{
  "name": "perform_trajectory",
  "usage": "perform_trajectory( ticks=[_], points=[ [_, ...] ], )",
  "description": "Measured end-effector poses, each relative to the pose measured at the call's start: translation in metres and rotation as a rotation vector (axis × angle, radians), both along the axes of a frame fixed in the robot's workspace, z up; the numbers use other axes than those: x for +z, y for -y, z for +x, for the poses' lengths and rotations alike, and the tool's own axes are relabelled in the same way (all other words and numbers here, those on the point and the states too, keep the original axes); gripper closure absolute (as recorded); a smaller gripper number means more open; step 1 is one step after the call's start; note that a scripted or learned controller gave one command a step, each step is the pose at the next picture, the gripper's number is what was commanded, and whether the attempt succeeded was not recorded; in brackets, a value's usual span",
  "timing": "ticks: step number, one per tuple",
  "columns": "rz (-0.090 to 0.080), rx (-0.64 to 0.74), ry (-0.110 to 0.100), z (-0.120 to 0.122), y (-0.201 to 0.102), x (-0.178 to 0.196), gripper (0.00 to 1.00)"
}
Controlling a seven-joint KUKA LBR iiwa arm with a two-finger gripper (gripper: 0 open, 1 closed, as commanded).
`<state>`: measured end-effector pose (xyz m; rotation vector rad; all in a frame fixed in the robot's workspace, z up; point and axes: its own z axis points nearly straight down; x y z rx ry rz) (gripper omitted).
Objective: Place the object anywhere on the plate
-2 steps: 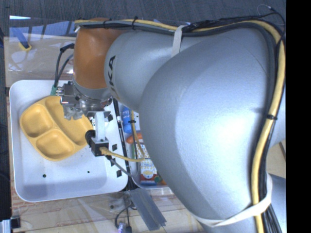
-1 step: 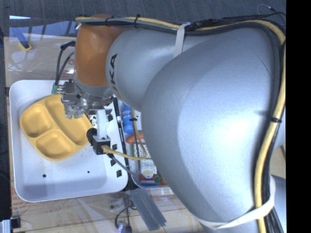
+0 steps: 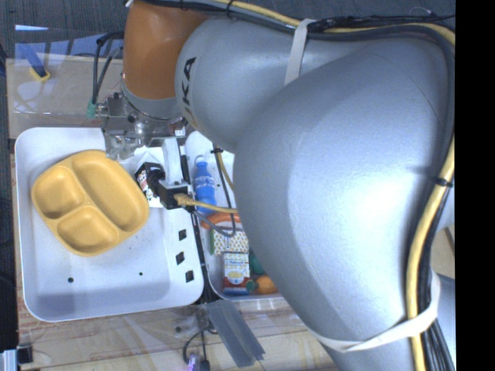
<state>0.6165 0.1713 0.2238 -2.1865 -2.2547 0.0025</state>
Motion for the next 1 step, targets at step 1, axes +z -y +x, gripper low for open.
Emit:
perform_trajectory(
  ticks=[1],
  points=[
    [0.000,0.006,-0.001,0.0000,-0.0013,0.0098,1.00]
  ],
)
